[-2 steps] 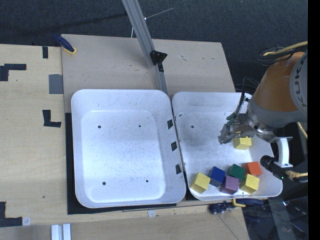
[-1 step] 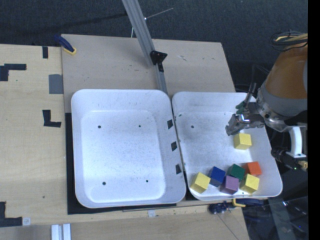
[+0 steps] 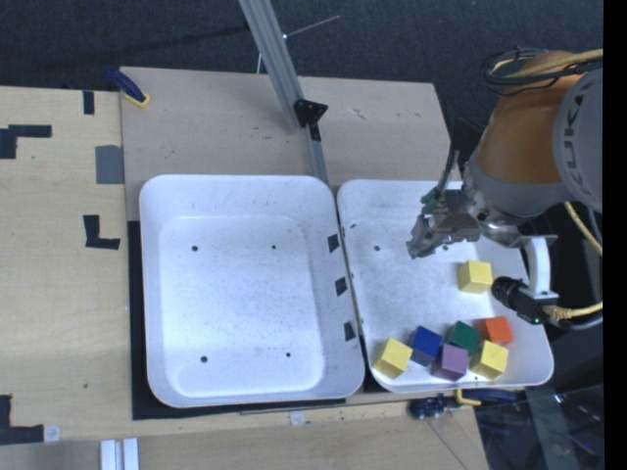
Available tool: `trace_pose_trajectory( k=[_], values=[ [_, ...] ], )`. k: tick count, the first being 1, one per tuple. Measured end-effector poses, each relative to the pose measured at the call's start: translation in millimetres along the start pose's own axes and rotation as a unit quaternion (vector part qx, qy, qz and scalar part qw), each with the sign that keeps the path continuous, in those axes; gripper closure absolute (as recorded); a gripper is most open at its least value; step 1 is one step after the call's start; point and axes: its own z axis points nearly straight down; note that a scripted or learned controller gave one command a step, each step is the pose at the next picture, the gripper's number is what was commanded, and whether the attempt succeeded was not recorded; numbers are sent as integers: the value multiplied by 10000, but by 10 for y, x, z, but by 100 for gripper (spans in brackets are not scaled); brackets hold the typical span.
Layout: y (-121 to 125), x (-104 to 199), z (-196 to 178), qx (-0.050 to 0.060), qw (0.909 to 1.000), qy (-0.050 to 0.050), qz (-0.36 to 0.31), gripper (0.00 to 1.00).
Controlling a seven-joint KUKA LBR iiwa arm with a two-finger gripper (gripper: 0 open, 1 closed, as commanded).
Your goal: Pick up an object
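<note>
From my feed, the candidate objects all sit in the right bin [image 3: 392, 199]. A yellow cube [image 3: 475, 275] lies alone toward its right side, and a cluster crowds the near edge: a second yellow cube [image 3: 394, 356] at the left, then a blue cube [image 3: 426, 344], a purple cube [image 3: 454, 360], a green cube [image 3: 463, 336], an orange cube [image 3: 498, 330] and a third yellow cube [image 3: 492, 359], most of them touching or just beside a neighbour. The end effector [image 3: 423, 246] hangs over the bare middle of that bin, left of the lone yellow cube and apart from it; I see nothing between its fingers, and I cannot tell how wide they stand. The left bin [image 3: 162, 199] sits beside it on the surface [image 3: 206, 116].
</note>
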Motion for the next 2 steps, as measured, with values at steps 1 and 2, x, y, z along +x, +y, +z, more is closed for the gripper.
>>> trace_pose_trajectory(
  k=[1, 2],
  values=[
    [6, 524, -42, 3, 10000, -1, -1, 100],
    [2, 1057, 141, 21, 10000, -3, 3, 100]
  ],
)
